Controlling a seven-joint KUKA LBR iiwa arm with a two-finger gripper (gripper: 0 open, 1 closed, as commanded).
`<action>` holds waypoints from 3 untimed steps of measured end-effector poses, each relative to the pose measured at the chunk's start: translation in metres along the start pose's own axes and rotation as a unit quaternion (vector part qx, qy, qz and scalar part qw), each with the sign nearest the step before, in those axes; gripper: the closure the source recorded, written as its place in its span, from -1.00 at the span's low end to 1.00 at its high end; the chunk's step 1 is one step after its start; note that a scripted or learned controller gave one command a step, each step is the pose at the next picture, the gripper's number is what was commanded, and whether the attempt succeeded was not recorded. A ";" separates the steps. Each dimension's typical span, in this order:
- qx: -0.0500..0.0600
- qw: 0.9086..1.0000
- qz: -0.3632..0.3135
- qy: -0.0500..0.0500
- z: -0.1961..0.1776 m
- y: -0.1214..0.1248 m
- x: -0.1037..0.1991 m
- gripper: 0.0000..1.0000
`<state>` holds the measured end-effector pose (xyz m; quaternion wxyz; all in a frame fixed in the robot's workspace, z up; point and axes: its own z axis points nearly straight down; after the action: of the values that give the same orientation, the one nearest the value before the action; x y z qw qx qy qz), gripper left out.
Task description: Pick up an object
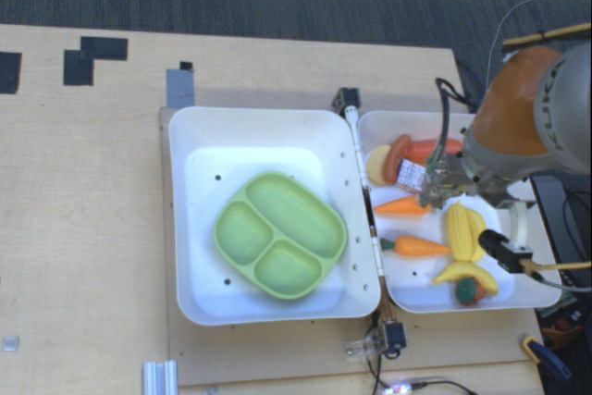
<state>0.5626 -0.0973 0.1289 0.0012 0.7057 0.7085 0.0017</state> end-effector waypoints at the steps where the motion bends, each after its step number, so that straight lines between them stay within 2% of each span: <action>1: 0.000 1.000 -0.001 0.000 0.003 0.059 -0.004 1.00; 2: 0.000 1.000 0.000 -0.001 0.002 0.080 -0.023 1.00; 3: 0.000 1.000 0.000 -0.001 0.002 0.080 -0.023 -1.00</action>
<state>0.6423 -0.1199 0.1275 0.0019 0.7056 0.7086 0.0014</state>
